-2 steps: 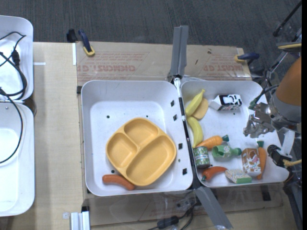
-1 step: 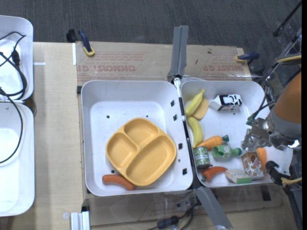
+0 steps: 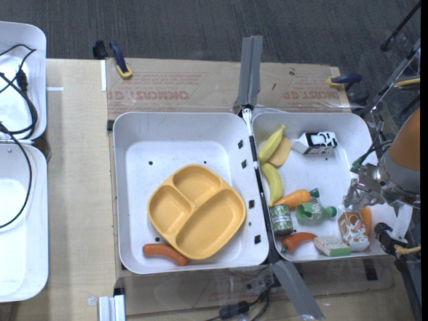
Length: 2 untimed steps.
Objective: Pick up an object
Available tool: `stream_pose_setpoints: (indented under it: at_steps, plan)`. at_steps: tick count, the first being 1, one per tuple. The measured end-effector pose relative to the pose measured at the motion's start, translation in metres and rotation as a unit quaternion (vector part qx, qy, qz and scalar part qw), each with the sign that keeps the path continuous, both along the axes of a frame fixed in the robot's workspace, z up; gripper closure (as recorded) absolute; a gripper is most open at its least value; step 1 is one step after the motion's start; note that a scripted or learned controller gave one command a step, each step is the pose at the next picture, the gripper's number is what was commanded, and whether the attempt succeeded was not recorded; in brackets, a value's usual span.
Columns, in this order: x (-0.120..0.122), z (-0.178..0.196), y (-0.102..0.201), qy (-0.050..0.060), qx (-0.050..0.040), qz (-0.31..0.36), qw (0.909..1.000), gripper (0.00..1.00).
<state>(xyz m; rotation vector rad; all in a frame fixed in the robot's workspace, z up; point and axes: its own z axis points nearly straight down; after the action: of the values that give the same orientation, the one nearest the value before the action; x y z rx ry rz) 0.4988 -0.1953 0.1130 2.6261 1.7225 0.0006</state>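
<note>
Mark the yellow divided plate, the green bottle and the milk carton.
yellow divided plate [image 3: 200,212], camera view, centre ridge.
green bottle [image 3: 314,211], camera view, body.
milk carton [image 3: 317,142], camera view, side panel.

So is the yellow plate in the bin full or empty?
Empty. All three compartments of the yellow plate show bare yellow; the orange sausage lies beside it on the left bin floor.

Arm: reaches in from the right edge, orange band visible.
Gripper [image 3: 356,194]: points down-left, low at the wrist's end.
</note>
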Motion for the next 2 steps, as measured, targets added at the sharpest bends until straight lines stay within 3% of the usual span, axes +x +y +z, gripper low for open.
stream_pose_setpoints:
  at_steps: [1,2]
  plan:
    - [0.019,0.062,0.038,0.001,0.0001,0.048,0.9988,0.0]
    - [0.029,-0.021,0.063,0.001,-0.0002,0.171,0.9852,0.0]
